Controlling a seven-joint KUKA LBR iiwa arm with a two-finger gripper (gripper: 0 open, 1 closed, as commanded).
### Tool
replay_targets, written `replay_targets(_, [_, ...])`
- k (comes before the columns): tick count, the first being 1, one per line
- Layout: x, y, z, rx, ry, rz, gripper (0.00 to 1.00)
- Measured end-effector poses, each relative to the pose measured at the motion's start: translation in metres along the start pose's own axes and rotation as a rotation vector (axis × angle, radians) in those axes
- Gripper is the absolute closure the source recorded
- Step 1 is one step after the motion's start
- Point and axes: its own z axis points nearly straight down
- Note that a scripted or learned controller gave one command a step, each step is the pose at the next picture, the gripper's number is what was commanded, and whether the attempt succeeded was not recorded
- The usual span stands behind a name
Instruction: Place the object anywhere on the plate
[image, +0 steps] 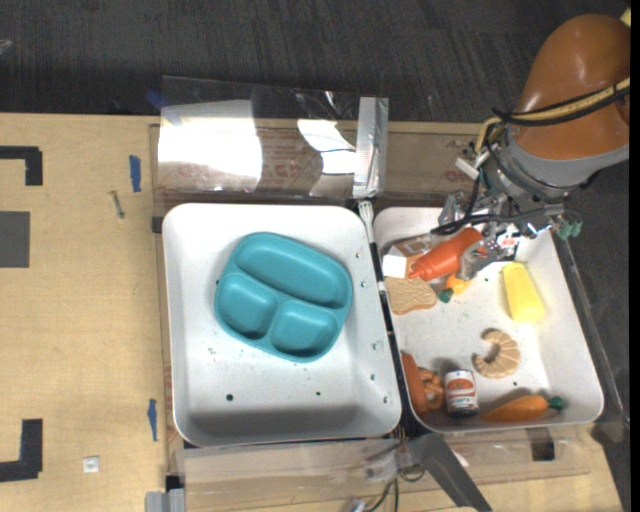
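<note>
Yellow block, small can, croissant.

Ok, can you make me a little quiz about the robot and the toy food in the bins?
1. True or false: the teal plate lies in the left bin.
2. Which toy lies nearest the jaws? A) the yellow corn B) the orange carrot bottle C) the small can
3. Fill in: the plate has ___ compartments.

Key
1. True; the toys are all in the right bin.
2. B. It lies tilted right beside the jaws; whether it is gripped cannot be told.
3. Three.
</note>
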Motion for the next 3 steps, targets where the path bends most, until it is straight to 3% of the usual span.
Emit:
replay_targets(1, [-0.043,0.043,0.071,-0.006,0.008,-0.087,1.00])
replay_targets(2, [-0.017,0.080,0.068,-0.003,0.004,-0.217,1.00])
replay_targets(3, [-0.017,0.080,0.068,-0.003,0.004,-0.217,0.00])
